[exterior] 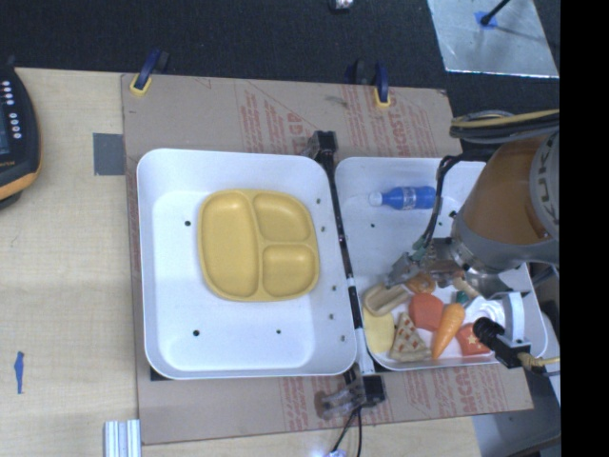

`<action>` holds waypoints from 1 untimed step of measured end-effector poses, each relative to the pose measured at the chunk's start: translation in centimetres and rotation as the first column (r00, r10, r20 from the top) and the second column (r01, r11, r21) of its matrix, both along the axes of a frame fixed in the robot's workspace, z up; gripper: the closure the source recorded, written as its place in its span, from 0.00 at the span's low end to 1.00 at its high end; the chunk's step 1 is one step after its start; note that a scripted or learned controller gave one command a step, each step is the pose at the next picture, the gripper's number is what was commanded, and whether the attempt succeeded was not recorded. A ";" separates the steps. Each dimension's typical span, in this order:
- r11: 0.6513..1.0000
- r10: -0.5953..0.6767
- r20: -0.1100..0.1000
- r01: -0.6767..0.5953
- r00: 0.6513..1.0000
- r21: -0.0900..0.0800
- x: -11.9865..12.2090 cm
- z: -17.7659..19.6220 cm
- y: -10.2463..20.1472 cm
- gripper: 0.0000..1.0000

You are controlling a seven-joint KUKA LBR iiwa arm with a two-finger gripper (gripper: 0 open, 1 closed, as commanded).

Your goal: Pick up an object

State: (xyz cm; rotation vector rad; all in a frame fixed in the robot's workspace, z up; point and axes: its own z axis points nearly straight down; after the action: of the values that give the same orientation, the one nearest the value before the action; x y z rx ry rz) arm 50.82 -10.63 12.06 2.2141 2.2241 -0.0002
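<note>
You see the arm reaching in over the right bin, its hand low among the toy food heaped at that bin's near end. You cannot tell whether the hand is open or closed, nor whether it touches or grips anything; the wrist hides that much.

The things to pick lie in the right bin: a small clear bottle with a blue cap on its side near the far edge, well apart from the rest; then, crowded together toward the near edge, a bread roll, a red tomato-like piece, an orange carrot, a pizza slice and a pale yellow piece against the near left corner.

The left bin holds a yellow divided plate, lying flat toward its far side.

Both bins sit on a cardboard sheet clipped to the worktop. Red lettering is printed on the cardboard, too faint and broken for you to read. A black and orange handheld controller lies at the worktop's left edge.
</note>
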 end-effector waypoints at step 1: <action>1.000 0.002 0.000 -0.002 1.000 0.001 2.3 -2.7 -0.5 0.00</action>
State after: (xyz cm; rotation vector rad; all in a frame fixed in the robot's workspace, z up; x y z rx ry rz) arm 53.10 -11.12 9.40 2.2121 2.2265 0.0007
